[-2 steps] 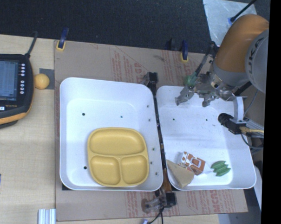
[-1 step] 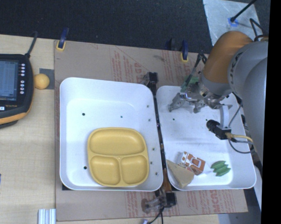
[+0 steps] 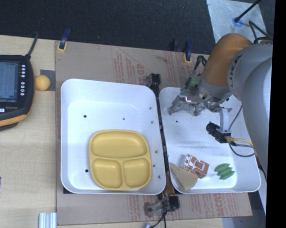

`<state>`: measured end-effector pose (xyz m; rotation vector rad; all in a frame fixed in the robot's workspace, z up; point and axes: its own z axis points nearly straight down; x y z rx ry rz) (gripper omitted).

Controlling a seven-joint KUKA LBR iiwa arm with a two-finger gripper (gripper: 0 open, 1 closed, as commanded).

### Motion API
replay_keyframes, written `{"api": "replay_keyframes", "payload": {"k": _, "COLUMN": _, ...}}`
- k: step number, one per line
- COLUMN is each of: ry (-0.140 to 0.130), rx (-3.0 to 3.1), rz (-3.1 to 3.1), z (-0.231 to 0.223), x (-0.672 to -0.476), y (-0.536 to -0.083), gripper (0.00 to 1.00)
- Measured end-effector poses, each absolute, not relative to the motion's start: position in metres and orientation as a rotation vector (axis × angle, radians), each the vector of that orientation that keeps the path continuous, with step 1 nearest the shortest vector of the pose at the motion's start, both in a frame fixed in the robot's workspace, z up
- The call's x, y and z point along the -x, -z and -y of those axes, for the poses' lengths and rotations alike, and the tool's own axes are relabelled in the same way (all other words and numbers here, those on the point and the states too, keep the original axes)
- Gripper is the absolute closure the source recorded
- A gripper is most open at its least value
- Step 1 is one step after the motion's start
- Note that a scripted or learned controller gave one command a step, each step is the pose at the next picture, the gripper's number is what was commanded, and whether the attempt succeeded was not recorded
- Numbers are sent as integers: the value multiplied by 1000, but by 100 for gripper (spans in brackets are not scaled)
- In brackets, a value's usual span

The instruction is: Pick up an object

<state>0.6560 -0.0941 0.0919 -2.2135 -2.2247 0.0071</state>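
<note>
The grey arm with its orange band point(image 3: 227, 53) comes in from the right and bends down over the far end of the right shallow white plastic bin point(image 3: 244, 186), its wrist pointing toward the bin floor. The two-finger metal gripper point(image 3: 186, 107) hangs low there, its fingers spread apart with nothing between them. At the near end of the same bin lie three small things: a tan wedge-shaped piece point(image 3: 183, 176) against the near left corner, a small white and orange box-like packet point(image 3: 195, 164) just beside it, and a green leaf-shaped soft piece point(image 3: 224, 171) a little to the right, all well apart from the gripper. The left white bin point(image 3: 87, 99) holds a smooth yellow three-compartment plastic tray point(image 3: 119, 158).
</note>
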Motion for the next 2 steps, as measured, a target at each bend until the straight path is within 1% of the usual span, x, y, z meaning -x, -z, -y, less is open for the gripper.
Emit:
{"api": "replay_keyframes", "payload": {"k": 1, "ry": -2, "rx": 2220, "rz": 2223, "z": 177, "x": -656, "y": -124, "gripper": 0}}
{"api": "replay_keyframes", "payload": {"k": 2, "ry": -2, "rx": 2217, "rz": 2223, "z": 177, "x": -657, "y": -135, "gripper": 100}}
